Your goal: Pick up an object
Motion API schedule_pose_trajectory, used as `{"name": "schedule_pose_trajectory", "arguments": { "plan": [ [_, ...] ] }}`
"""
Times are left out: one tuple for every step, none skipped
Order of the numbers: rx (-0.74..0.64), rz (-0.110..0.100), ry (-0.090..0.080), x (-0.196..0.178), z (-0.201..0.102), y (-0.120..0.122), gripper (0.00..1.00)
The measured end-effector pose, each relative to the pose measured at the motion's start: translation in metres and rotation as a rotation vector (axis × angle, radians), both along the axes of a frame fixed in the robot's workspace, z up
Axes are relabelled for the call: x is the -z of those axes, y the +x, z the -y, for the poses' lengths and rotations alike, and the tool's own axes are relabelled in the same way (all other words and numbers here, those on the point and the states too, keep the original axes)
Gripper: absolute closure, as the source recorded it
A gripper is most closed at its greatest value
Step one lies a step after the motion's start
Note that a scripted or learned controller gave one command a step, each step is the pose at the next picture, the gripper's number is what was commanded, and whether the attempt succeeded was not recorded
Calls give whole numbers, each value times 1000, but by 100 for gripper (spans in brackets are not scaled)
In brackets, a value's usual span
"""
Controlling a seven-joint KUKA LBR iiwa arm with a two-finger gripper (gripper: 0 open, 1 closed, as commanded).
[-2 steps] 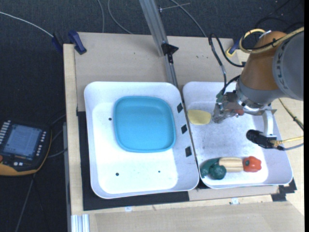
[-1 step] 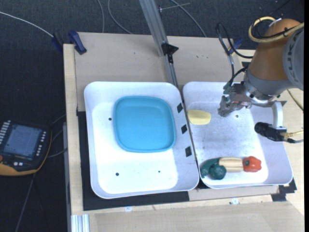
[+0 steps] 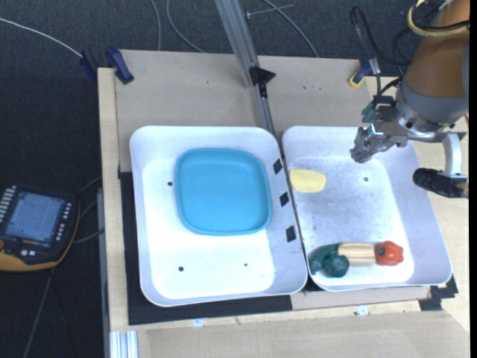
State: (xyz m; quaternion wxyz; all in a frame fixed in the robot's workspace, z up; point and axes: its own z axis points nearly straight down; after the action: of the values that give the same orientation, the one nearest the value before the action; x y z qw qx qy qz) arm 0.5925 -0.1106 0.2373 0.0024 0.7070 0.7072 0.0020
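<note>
Jaws: grey metal two-finger gripper (image 3: pixel 363 152) over the speckled white right bin (image 3: pixel 417 222); spread cannot be told.
Left bin: smooth rounded-square blue plastic plate (image 3: pixel 222 191).
Right bin: pale yellow soft lump (image 3: pixel 307 180).

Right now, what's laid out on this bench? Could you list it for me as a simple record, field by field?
left bin: holds a blue plate, lying flat near its middle
right bin: holds a yellow piece at its left wall; a green item, a tan item and a red item in a row along its near edge
gripper: over the right bin's far part, nothing seen between its fingers
arm: reaches in from the right
</note>
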Motion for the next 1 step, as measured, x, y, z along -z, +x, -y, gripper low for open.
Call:
{"name": "schedule_pose_trajectory", "arguments": {
  "plan": [
    [0, -4, 1, -21, 0, 0, 100]
  ]
}}
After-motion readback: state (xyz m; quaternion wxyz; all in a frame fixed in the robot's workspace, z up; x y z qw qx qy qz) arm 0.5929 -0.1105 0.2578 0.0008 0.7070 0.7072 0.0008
